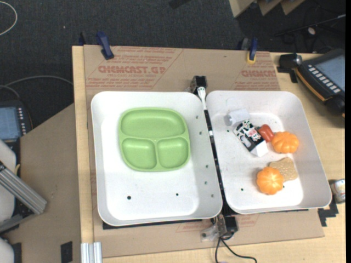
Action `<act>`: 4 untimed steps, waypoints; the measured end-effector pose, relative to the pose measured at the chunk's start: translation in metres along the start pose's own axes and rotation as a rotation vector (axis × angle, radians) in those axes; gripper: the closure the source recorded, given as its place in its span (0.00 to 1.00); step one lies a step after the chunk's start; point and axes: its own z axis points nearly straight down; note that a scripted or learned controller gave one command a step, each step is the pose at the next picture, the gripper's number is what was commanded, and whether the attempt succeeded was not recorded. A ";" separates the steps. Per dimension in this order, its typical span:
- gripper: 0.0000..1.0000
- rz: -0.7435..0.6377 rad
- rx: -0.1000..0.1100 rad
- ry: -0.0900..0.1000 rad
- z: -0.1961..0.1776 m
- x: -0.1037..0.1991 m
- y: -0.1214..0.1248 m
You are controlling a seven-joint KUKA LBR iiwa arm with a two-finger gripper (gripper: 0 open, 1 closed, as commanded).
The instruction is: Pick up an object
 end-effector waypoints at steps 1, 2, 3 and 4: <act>1.00 -0.004 -0.031 -0.014 -0.136 -0.006 0.022; 1.00 0.000 -0.001 -0.001 -0.014 -0.003 -0.007; 1.00 -0.004 -0.026 -0.012 -0.117 -0.004 0.014; 1.00 0.001 -0.003 -0.001 -0.005 -0.006 -0.009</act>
